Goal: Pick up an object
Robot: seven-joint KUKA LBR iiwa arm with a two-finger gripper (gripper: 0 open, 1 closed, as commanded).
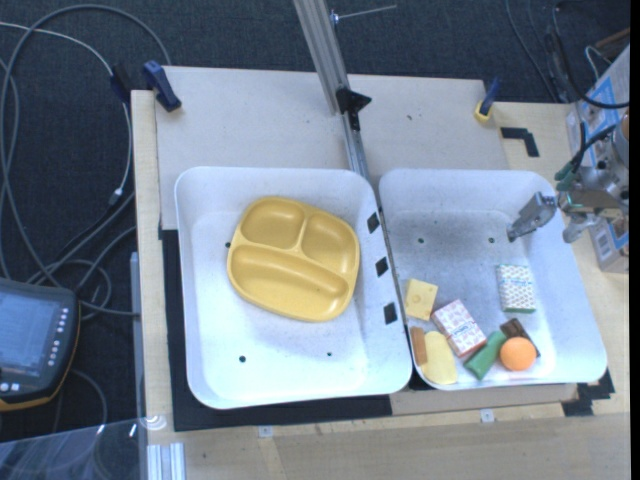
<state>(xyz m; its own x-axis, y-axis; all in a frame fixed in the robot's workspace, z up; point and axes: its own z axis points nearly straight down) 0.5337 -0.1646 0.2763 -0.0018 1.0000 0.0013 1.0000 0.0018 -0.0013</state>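
The right bin (470,193) holds several small items along its near side. Among them are a yellow wedge (421,298), a red-and-white box (459,326), a white packet with green dots (516,288), an orange ball (517,354), a green block (486,355) and a pale yellow piece (440,359). My gripper (548,226) hangs over the right bin's far right part, above and behind the dotted packet. It is open, with nothing between its fingers.
A yellow divided plate (294,258) lies in the left bin (205,328). A metal post (322,30) rises behind the bins. Blue clamps (160,85) hold the board's back corners. Cables and a pendant (32,343) lie left of the bench.
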